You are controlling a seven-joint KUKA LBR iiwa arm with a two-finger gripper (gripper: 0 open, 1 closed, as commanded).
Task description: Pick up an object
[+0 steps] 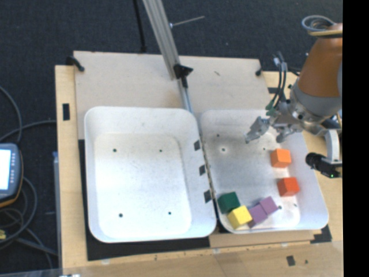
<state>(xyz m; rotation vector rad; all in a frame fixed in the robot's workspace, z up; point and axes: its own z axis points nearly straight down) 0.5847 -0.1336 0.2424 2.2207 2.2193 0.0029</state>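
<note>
Dark carpet floor (34, 22) all around, light wooden table (138, 77) mid-frame, cables (17, 126) and a small screen (7, 172) far left.

no text, label, brand, number or sign could be read anywhere in the camera view. the handheld pendant (8, 172) at the left edge showed a lit pale screen, but whatever stood on it was too small and blurred to make out.
</note>
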